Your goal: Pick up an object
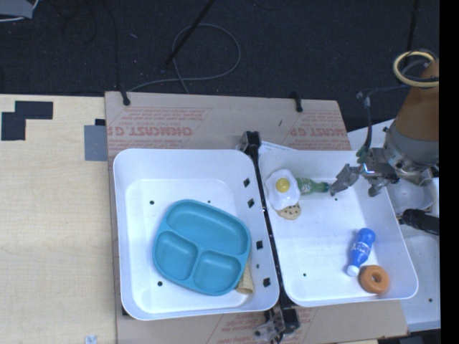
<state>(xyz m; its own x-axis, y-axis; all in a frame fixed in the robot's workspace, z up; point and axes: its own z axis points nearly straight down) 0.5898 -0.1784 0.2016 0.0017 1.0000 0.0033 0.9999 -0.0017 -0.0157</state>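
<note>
The right bin (pixel 401 264) holds several small objects. A fried-egg toy (pixel 282 186) lies at its far left, with a cookie (pixel 289 211) just in front of it and a green item (pixel 312 186) to its right. A blue bottle (pixel 361 249) and a brown donut (pixel 374 279) lie near the front right corner. My gripper (pixel 356 186) hangs over the bin's far right part, open, with nothing between its fingers. Its left fingertip is close to the green item. The bottle is well in front of it.
The left bin (pixel 129 192) holds a blue divided plate (pixel 202 246) with a tan piece (pixel 245 284) poking out beside its front right edge. A black divider (pixel 259 221) separates the bins. The arm's orange band (pixel 417 113) rises at the right.
</note>
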